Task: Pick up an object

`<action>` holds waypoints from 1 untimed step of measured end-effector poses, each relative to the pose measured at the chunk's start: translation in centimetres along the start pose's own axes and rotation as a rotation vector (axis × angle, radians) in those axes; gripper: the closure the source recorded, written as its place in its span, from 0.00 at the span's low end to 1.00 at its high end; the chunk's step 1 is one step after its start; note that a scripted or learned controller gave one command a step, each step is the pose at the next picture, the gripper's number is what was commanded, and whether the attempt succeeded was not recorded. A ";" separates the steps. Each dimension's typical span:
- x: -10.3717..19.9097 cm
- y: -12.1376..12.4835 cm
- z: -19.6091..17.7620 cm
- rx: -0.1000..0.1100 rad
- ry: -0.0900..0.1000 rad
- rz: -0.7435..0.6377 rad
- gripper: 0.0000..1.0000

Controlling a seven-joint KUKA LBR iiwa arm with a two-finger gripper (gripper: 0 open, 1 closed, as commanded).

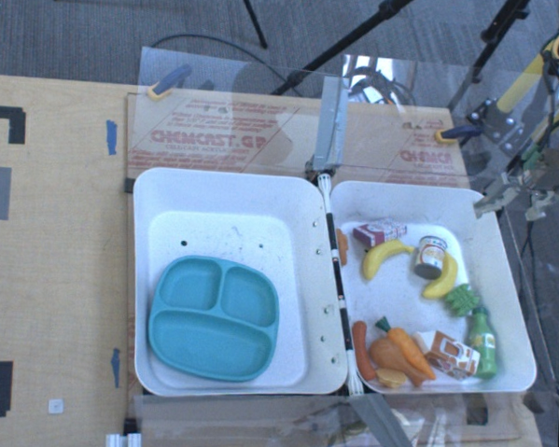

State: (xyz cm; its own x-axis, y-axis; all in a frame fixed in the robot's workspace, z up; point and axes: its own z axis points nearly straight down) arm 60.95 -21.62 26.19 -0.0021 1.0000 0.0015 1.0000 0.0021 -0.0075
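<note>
Your pick targets all sit crowded in the right bin (501,276), banana (386,257) touching the can (430,256), while the left bin (159,202) carries just the teal plate (215,317); claw state: can't tell.

Teal plate (214,317) left bin (159,202); food right bin (501,276).

A pale wooden bench (52,281) marked with black squares and blue tape sits before grey carpet (132,14). Beyond the bench, black tripod legs (253,20) cross the carpet; clear plastic sheets (229,122) stand at its far edge.
</note>
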 end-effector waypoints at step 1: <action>-0.1 -3.7 13.9 0.003 0.008 -0.054 0.00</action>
State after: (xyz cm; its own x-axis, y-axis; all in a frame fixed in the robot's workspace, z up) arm 57.17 -21.74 12.36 -0.0561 0.9984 0.0103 0.9984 0.0562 -0.0102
